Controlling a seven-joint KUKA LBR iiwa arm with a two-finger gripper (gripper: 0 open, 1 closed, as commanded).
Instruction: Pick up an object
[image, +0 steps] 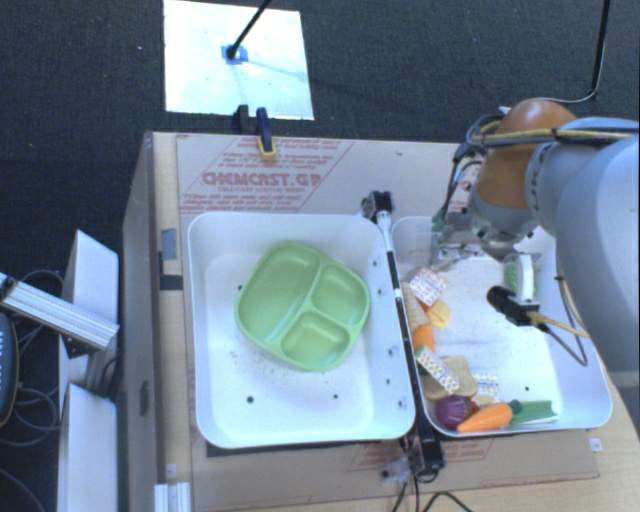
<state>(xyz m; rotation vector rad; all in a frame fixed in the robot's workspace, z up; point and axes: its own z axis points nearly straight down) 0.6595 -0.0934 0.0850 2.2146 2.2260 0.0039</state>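
My gripper (447, 250) hangs over the back left part of the right bin (590, 385), below the orange band of the arm. Just in front of it lies a checkered cracker (428, 288), with a small orange piece (436, 315) beside it. Further forward along the bin's left wall sit a tan biscuit (446, 375), a purple piece (452, 409) and an orange carrot (485, 417) with a green top (533, 409). Nothing shows between gripper and toys that tells of a hold.
The left bin (230, 400) holds a light green divided plate (303, 305). A white and green item (518, 272) lies near the right bin's back, under the arm. A black clamp (378, 206) stands at the divider between the bins.
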